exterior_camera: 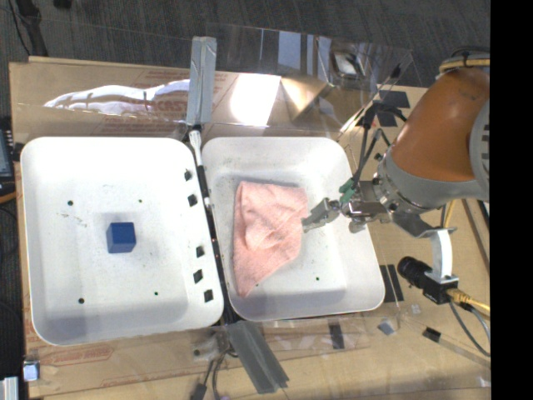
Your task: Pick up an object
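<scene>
The arm enters from the right of the camera view and extends its end effector (321, 215) into the right bin (354, 261). All positions below are given relative to this bin.

**Object positions**
- A pink cloth (265, 232) lies crumpled on the floor of the right bin, left of centre, running from the upper middle down toward the lower-left corner.
- A blue cube (122, 237) sits in the left bin (50, 182), the neighbouring container beyond the right bin's left wall, well apart from the arm.

**End effector state**
- The tip meets the right edge of the pink cloth, at about mid-height of the bin.
- The fingers appear drawn together into a narrow point at the cloth's edge. At this resolution it is not possible to tell whether they are open, closed, or pinching fabric; no fold of cloth is clearly seen between them.

**Task progress**
- Approach: judged complete. The arm has selected the right bin, and the tip is at cloth level.
- Grasp: unconfirmed. The cloth lies flat on the bin floor with no part visibly raised or pulled toward the tip.
- Lift: not done. Nothing is clear of the bin floor.

**Remaining steps, as judged**
- Secure the cloth edge, then raise it clear of the bin. Thin fabric at an edge may slip from a shallow pinch.
</scene>
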`<state>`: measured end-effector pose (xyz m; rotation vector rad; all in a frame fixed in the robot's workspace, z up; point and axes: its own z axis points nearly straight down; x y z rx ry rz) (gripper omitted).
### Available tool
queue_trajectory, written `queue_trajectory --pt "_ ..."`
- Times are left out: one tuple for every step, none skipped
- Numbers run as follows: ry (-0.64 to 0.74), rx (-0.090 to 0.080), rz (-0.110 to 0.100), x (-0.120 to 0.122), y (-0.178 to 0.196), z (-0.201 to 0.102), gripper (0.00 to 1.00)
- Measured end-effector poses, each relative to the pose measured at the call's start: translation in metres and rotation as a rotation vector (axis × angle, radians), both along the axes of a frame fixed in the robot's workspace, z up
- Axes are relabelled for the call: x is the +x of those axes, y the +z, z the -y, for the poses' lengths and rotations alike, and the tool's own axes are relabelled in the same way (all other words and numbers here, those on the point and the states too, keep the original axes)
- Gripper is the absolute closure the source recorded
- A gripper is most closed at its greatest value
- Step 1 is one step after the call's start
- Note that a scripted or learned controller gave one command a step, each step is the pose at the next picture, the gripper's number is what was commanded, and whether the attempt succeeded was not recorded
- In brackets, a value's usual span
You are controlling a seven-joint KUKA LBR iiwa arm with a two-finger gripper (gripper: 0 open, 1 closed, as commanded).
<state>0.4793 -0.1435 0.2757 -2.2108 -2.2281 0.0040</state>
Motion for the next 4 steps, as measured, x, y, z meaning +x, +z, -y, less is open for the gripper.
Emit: queue_trajectory --pt "0.106 0.002 -0.002 0.034 -0.164 0.032 0.00" --pt "0.289 0.002 0.001 0.060 -0.184 -0.011 0.00" --pt "0.293 0.001 0.000 0.060 -0.175 -0.011 1.00" --pt "0.293 0.001 0.000 0.060 -0.175 -0.011 0.00"
